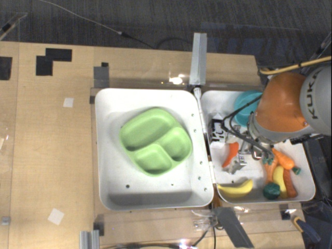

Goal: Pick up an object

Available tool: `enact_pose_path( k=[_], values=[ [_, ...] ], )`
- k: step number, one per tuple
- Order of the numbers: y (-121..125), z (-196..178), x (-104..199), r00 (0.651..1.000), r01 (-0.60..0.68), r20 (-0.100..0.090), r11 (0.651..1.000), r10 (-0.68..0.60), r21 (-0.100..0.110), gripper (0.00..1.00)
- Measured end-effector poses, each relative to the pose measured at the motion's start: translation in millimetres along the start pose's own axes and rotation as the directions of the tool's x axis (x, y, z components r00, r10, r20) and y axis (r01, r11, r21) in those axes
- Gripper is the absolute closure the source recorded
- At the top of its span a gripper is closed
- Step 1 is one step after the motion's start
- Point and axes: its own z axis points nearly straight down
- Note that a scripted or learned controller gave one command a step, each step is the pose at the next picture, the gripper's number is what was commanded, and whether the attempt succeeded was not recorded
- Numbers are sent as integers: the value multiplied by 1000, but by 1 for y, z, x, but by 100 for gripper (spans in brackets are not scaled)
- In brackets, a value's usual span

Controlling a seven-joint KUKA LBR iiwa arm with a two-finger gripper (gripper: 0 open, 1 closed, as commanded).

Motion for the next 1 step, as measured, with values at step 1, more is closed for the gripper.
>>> enact_pose_path(
  k=[1],
  values=[
    [5,-1,27,990,-141,5,990,141,-1,0]
  ],
)
